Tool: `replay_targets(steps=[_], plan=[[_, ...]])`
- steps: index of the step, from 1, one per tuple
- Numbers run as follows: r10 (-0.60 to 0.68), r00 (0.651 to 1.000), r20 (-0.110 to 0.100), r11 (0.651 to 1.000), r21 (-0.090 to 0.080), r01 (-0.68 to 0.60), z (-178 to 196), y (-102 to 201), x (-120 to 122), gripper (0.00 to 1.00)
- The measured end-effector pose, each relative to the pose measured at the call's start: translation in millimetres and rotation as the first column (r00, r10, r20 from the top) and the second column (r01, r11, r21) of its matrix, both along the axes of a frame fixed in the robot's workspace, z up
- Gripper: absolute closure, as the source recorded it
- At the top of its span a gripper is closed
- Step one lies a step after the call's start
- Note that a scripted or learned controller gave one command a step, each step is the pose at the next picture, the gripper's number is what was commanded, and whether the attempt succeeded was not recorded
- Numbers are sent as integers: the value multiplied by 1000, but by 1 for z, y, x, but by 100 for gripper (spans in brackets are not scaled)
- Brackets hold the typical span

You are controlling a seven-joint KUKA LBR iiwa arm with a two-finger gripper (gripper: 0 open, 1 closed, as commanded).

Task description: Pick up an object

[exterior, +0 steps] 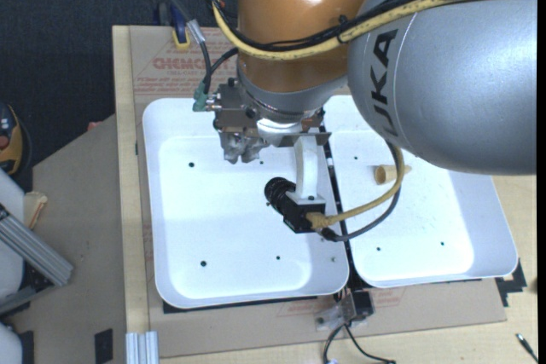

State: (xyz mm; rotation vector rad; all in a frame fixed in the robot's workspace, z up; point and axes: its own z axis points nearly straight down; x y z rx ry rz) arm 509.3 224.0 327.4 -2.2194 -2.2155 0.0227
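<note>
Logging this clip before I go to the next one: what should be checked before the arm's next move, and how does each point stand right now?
1. Something to pick is in view: ok. A small tan piece lies in the right bin.
2. Piece stands free of the bin walls: ok.
3. Claw is above the piece: not ok. It hangs over the left bin, across the divide from the piece.
4. Claw carries nothing yet: cannot tell.
5. How low the claw sits over the bin floor: cannot tell from this slanted view.
</note>
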Motion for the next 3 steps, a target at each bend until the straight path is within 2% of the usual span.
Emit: replay_targets(steps=[1,2,3], plan=[[-1,1000,18,1000,8,1,57,-36,-31,100],[4,1000,4,1000,3,-4,-30,2,-17,100],[0,1000,14,1000,7,0,-14,1,-16,100]])
